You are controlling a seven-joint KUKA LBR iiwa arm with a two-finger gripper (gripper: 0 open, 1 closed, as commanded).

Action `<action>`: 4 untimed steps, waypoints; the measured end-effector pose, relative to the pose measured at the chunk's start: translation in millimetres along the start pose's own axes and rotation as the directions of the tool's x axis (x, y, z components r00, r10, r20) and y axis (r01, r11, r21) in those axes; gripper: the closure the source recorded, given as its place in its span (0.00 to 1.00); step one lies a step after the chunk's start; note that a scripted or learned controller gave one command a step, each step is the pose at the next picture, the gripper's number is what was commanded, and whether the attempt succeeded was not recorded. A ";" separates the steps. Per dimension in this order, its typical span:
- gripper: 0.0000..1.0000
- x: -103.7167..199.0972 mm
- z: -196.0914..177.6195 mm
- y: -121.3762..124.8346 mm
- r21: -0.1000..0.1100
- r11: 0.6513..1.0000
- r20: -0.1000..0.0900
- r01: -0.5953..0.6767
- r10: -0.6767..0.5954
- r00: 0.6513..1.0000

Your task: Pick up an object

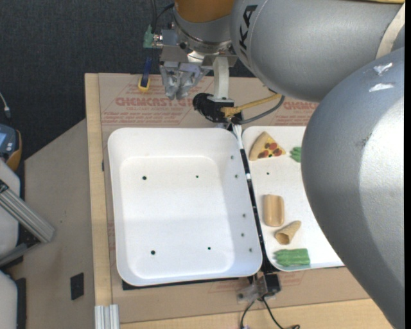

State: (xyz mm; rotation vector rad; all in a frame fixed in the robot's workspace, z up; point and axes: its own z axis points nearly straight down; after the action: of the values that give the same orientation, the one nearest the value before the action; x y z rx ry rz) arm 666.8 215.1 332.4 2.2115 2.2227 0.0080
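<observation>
The left bin [128, 212] sits on the bench [106, 103], its white floor marked by four small dark dots. Above the far edge of this bin, over the brown cardboard sheet [128, 99] that covers the bench top, hangs the hand [178, 82]. Its metal fingers point down and lie close together, with nothing visible between them; whether they are fully shut cannot be told. The grey arm [334, 96] with its orange band [202, 9] reaches in from the right and hides much of the right bin [289, 193]. A small blue and yellow item [146, 76] lies at the far edge of the bench, just left of the hand.

In the right bin, near its far edge, lies a toy pizza slice [265, 146], and a green piece [296, 153] shows just beside it at the edge of the arm. Toward the middle lies a tan cylinder [273, 210]. Nearer the front edge lies a tan cone [288, 232], and a green ribbed piece [293, 257] lies at the front edge. All of these are well apart from the hand.
</observation>
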 end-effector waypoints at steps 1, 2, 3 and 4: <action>1.00 9.4 188.8 -6.0 0.025 1.000 0.004 -0.004 0.003 1.000; 1.00 10.7 73.4 -28.4 -0.003 1.000 -0.005 -0.003 0.003 1.000; 1.00 9.3 145.8 -24.0 0.016 1.000 0.002 -0.005 0.005 1.000; 1.00 -10.0 127.3 -0.4 0.004 1.000 -0.001 -0.006 0.006 1.000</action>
State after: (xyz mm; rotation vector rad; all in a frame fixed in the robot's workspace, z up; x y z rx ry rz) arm 667.5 205.0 205.1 2.2213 2.2181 0.0052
